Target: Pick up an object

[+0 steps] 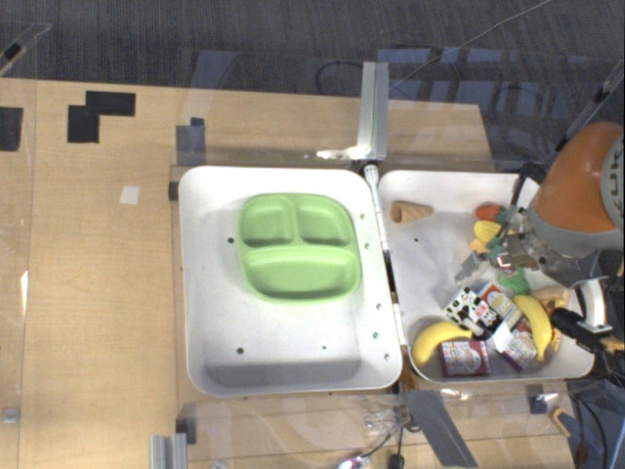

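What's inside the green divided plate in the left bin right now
The green plate in the left bin shows three bare compartments, with no item in them. The bin floor beneath the plate is covered and cannot be seen.

The right bin (430, 252) is crowded at its near right: two bananas (437, 338), small packets (467, 358) and a black-and-white box (467, 308) lie close together. Its far left is open, except a cone (410, 212). In the left bin (210, 350), a green tray (293, 244) takes the middle.

small packets (467, 357) in right bin, print too blurred to read
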Robot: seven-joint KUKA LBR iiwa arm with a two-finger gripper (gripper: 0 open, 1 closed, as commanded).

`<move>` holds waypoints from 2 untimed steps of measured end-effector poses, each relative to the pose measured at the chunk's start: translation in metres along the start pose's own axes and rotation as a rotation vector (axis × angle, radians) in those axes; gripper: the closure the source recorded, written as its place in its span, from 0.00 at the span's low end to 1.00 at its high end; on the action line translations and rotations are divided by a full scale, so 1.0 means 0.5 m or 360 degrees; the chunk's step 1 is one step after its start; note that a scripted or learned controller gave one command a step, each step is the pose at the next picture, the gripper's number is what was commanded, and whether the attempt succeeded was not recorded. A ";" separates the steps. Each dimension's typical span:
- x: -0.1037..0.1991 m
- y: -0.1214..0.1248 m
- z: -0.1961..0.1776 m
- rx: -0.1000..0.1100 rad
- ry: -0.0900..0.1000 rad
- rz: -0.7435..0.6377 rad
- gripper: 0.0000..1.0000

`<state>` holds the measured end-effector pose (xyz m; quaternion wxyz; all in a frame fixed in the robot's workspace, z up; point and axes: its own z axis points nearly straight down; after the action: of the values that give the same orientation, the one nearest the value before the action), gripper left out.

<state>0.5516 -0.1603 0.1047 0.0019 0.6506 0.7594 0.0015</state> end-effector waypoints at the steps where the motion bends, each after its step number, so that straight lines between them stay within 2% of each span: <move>1: -0.025 0.019 0.024 -0.0022 -0.0007 0.0208 0.00; 2: -0.064 0.133 0.027 -0.0019 -0.0008 0.0336 0.00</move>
<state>0.6222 -0.1817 0.0915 0.0075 0.7270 0.6866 0.0045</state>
